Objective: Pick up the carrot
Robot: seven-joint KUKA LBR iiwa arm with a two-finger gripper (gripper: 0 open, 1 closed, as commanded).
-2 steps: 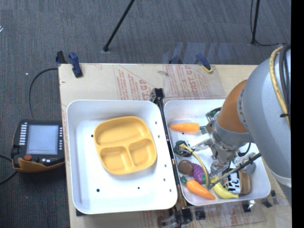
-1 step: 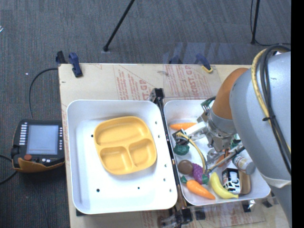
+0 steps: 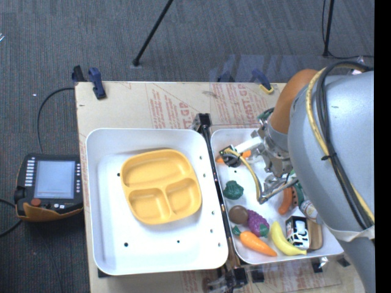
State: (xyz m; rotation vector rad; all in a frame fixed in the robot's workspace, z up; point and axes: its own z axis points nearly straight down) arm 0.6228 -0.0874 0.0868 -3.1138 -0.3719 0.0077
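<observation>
Camera view. We take the right bin (image 3: 244, 258) as landmark. Readable writing: red mirrored print on the cardboard bench top (image 3: 159, 105) just behind the right bin; we cannot make out the words. A black and white printed carton (image 3: 297, 232) lies in the right bin's near right corner, label too small to read.

The carrot (image 3: 257, 243) lies at the right bin's near edge, tip toward the near right, just beside a banana (image 3: 283, 240) on its right and touching or nearly touching purple grapes (image 3: 257, 223) behind it. A brown rounded item (image 3: 238, 214) sits just left of the grapes, green broccoli (image 3: 233, 190) behind that, near the right bin's left wall. A second orange piece (image 3: 286, 201) stands tilted beside the arm.

The gripper (image 3: 266, 193) hangs over the middle of the right bin, well apart from the carrot; we cannot tell how its claw stands. The grey arm (image 3: 336, 145) covers the right bin's right side.

Open room: bare floor in the right bin's far left part is small, items crowd the near half. The left bin (image 3: 101, 224), against the right bin's left wall, holds a yellow divided plate (image 3: 160, 185) with bare white floor all around it.
</observation>
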